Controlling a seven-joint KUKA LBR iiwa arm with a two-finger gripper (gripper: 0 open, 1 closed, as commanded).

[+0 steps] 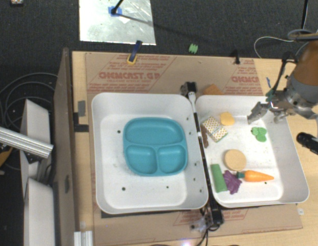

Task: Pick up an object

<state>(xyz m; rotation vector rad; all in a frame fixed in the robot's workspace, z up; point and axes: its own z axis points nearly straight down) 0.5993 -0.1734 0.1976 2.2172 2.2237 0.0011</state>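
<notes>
- Orange carrot (259,176) with a darker tip, lying flat near the front of the right bin (292,152), touching purple grapes (231,181) beside a green stick (217,177).
- Round tan cookie (235,159) just behind; green leafy piece (259,134), yellow lump (227,118), checkered cracker (214,128) farther back.
- Gripper (265,113) over the bin's far right, fingers spread, holding nothing.
- Blue divided plate (155,145) in the left bin (105,152).

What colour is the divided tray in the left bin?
Teal blue, plain with no pattern; the divided tray shows clearly in the camera view.
</notes>
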